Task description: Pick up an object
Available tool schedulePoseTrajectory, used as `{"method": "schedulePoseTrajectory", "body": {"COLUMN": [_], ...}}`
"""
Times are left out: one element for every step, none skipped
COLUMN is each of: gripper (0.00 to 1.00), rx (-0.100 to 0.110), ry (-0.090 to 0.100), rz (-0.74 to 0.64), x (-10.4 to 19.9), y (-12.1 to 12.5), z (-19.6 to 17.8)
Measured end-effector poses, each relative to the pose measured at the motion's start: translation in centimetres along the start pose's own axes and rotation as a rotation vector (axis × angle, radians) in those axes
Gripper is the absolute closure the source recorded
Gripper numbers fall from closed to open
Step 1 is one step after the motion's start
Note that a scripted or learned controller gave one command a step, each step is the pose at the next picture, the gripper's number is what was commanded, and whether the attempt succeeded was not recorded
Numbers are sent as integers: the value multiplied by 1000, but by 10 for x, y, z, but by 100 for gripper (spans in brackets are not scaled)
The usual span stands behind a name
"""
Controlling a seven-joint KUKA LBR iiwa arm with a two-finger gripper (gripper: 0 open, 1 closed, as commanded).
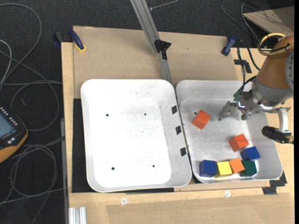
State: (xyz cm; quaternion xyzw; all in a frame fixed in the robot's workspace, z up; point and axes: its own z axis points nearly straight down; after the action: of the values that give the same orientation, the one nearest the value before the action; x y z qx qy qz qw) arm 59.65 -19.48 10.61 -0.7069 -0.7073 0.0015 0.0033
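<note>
Gap between jaws [232,109] and the nearest small orange cube [201,119] is the thing that matters: the cube sits to the camera-left of the jaws and slightly toward the near edge, apart from them, nothing in between. Can't tell how far the jaws are spread; the fingers read as a dark blur against the bin floor. Nothing visibly held.

Grey arm with orange band [273,73] comes in from camera-right, wrist over the right shallow white bin [187,90], jaws pointing down and left.

Cube looks rotated on the floor, corners roughly toward the jaws rather than flat faces, so my guess is a wrist turn is needed to meet faces squarely. No long axis to worry about, it's a cube.

Other candidates in the same bin:
- second orange cube [238,142], below the jaws toward the near wall, standing alone
- cluster against the near wall: blue cube [208,167], yellow cube [224,168], small orange block [237,164], green block [249,168], darker blue cube [251,153], touching or nearly so, poor finger clearance

All blocks look hard, matte, sharp-edged, likely painted wood or plastic. Bin floor is smooth white with fine speckling, so a nudged cube would probably slide.

Left white bin [93,125] carries a few dark dots. Both bins sit on the tan wooden surface [117,50].
</note>
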Motion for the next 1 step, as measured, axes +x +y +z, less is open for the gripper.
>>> {"method": "schedulePoseTrajectory", "body": {"gripper": [100], "rx": [-9], "ry": [-2], "rz": [0], "x": [0], "y": [2], "z": [-15]}}
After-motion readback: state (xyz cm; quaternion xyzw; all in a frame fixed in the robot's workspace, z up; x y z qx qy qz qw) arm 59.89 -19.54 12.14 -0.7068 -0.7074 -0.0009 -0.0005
